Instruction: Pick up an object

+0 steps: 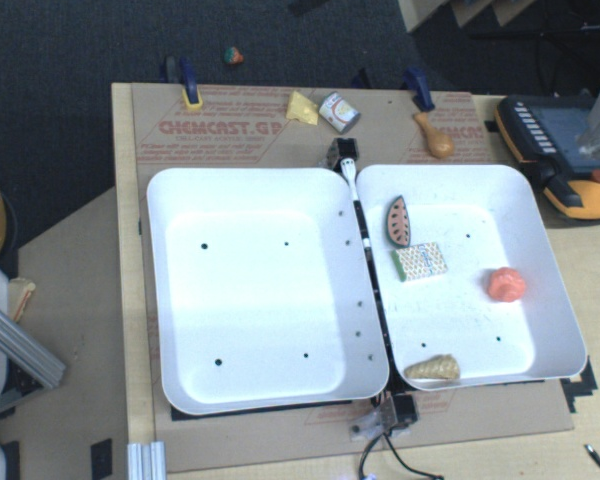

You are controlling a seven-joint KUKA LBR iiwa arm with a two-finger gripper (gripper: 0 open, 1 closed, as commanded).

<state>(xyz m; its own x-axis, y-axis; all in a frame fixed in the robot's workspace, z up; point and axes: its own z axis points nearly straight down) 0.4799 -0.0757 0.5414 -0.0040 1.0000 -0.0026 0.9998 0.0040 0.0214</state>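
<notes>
Right bin [540, 218] holds a watermelon slice [398, 220], patterned block [421, 262], pink lump [506, 285] and cone [432, 370]. Hand state: cannot tell. Risk: the cone, touching the rim, may slip a grasp.

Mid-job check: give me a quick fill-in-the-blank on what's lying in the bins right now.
1. The watermelon slice, the patterned block, the pink ball and the tan cone all lie in the ____ bin as the camera sees it.
2. The patterned block lies just below the ____.
3. The thing nearest the right bin's front rim is the ____.
4. The round thing in that bin is coloured ____.

Missing words: right; watermelon slice; tan cone; pink
</notes>
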